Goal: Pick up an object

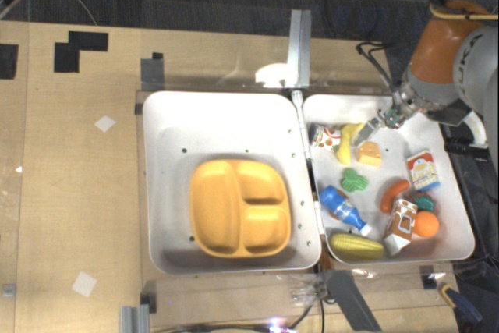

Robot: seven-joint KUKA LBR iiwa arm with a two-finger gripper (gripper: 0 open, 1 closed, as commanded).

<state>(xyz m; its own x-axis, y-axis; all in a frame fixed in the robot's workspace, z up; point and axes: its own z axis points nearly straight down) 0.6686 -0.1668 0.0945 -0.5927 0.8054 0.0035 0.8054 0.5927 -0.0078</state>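
Altogether two bins (pixel 160 168), one yellow tray (pixel 240 207), one pincer (pixel 368 129)

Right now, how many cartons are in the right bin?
2. One carton lies near the right wall of the right bin. The other carton stands lower down, beside an orange ball. More could be hidden under the other toys.
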